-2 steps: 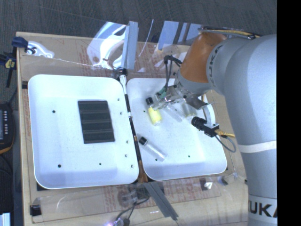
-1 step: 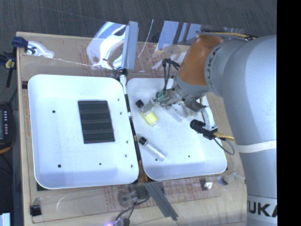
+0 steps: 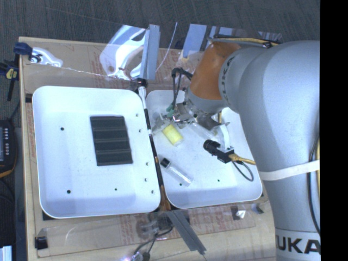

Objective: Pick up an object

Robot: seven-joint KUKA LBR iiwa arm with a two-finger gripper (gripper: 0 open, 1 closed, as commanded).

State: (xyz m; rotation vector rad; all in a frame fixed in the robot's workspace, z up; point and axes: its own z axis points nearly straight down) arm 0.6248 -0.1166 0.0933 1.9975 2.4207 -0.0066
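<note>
In the right bin (image 3: 206, 192) a small yellow block (image 3: 173, 135) lies near the bin's upper left. A clear tube with a black cap (image 3: 175, 170) rests lower down, close to the divider. In the left bin (image 3: 60, 167) lies a dark ribbed rectangular pad (image 3: 111, 140). My gripper (image 3: 175, 116) hangs low over the upper part of the right bin, just above the yellow block and close to it. Its tip is small and cluttered with cables, and I see nothing clearly held.
The big grey arm (image 3: 272, 107) with its orange band (image 3: 209, 75) covers the right bin's right side. A black cable plug (image 3: 216, 149) hangs off the wrist over the bin. White and grey fixtures (image 3: 130, 53) stand behind the bins.
</note>
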